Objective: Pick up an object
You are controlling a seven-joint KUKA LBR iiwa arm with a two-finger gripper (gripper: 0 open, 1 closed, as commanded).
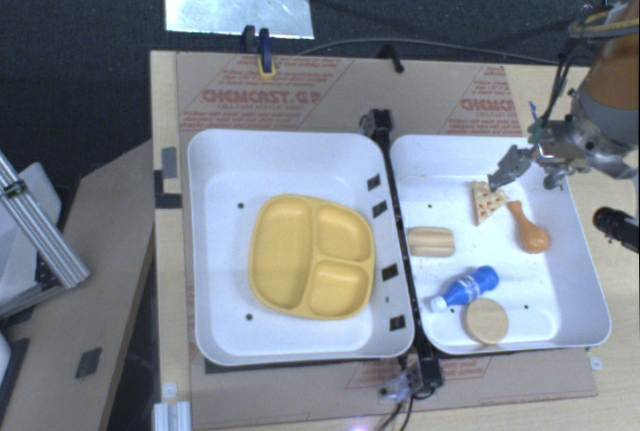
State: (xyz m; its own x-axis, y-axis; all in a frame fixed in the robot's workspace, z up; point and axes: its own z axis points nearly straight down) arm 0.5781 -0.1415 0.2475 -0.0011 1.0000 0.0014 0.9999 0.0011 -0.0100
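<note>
Approach step: the gripper [528,169] hovers with fingers spread wide, gripping nothing, at one o'clock over the right bin [590,319]. The cracker [487,203] lies just below-left; next, descend and close.

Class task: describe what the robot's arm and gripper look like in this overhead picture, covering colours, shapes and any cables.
The arm is a rounded grey body with an orange band at its top, entering from the picture's right. Thin dark cables run down beside it. The gripper is grey metal with slim fingers, and small green marks show near its mount. The picture is too coarse for finer detail.
</note>
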